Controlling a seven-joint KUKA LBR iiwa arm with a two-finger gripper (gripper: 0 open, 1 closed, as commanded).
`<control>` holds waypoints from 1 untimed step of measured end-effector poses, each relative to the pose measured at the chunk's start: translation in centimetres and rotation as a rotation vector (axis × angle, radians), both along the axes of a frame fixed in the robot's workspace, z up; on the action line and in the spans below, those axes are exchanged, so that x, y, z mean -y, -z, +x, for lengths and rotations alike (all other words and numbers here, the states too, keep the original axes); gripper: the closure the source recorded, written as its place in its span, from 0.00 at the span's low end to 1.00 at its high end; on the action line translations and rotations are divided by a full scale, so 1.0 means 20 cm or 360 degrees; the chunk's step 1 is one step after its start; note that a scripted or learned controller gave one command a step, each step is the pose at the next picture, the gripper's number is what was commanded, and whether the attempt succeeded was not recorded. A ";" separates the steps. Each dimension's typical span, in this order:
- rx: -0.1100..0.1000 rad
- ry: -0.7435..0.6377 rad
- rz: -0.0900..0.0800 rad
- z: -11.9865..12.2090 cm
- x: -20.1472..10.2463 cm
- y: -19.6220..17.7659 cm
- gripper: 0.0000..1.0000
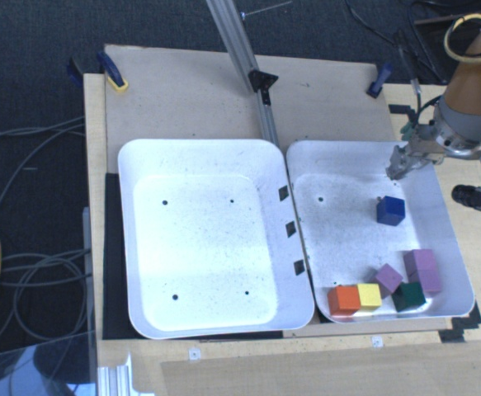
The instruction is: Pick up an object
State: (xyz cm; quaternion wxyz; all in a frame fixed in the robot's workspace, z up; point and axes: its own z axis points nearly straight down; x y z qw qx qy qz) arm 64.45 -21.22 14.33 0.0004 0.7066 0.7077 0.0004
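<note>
right bin [351,167]: shallow, white, speckled; taken as the landmark for all below.

blue block [391,210]: on the bin floor, upper right part, alone, well apart from the other blocks.

orange block [344,299]: at the near edge of the bin, leftmost of a small cluster.

yellow block [369,295]: touching the orange block on its right side.

small purple block [389,276]: tilted, just behind the yellow block.

green block [407,296]: at the near right corner, just beside the yellow block.

large purple block [425,271]: along the right wall, just behind the green block.

gripper [398,168]: above the far right part of the bin, just behind the blue block and apart from it; nothing seen between the fingers; how far open, cannot tell.

arm [469,89]: grey with orange band, entering over the far right corner of the bin.

left bin [141,163]: white, side by side with the right bin, joined by three dark clips.

metal pole [238,44]: slanting from the top down to the far seam between the bins.

blue clamps [112,71]: on the board's far corners, behind both bins.

cables [25,188]: on dark carpet, well left of the bins.
</note>
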 end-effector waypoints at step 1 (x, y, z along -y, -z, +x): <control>0.0012 0.0002 -0.0005 -0.04 0.00 -0.30 1.00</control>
